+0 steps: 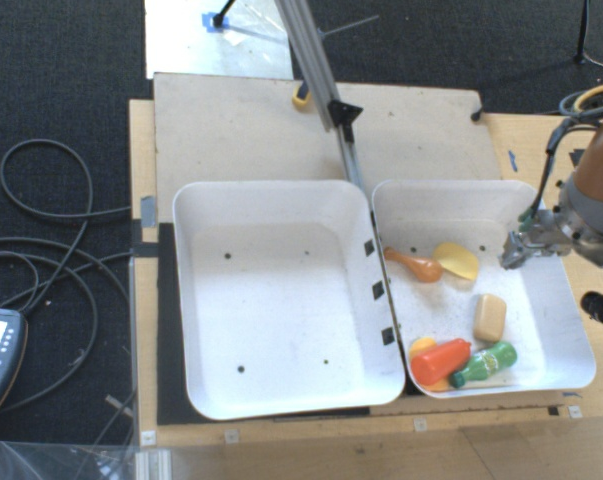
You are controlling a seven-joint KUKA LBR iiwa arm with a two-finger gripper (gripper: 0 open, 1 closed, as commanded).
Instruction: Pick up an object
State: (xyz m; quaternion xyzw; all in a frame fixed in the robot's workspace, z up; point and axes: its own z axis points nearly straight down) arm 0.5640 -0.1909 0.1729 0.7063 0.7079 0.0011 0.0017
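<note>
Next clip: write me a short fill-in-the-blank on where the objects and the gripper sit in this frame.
1. All the objects lie in the ____ bin as the camera sees it.
2. The green bottle lies right beside the ____ carrot-like piece.
3. The gripper is over the right bin's ____ edge in this view.
4. The tan block lies ____ the yellow piece and the green bottle.

Missing words: right; orange; right; between

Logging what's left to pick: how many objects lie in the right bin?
5, maybe more hidden beneath: an orange spoon-like piece and yellow piece mid-bin, a tan block below them, a red-orange piece and green bottle at the near edge.
</note>
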